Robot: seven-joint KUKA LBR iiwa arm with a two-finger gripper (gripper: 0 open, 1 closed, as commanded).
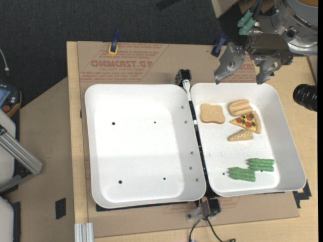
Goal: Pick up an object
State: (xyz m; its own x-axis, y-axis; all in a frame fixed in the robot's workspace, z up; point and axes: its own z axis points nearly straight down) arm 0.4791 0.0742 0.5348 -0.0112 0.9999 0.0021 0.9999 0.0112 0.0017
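Toast slice (212, 114), one; green beans (251, 169), two; gripper (243, 76) spread, holding nothing.

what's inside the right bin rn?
The right bin holds a toast slice, a hot dog bun, a pizza slice, a tan wedge and two green pieces. Nothing is covered; the gripper hangs open above its far rim.

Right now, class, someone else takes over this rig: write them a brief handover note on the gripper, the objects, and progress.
Gripper: open, holding nothing, above the far edge of the right bin.
Objects, all in the right bin: bread slice, hot dog, pizza slice, pale wedge, two green pieces at the near end.
Done: nothing picked yet.
Left: choose one, descend, grasp, lift.
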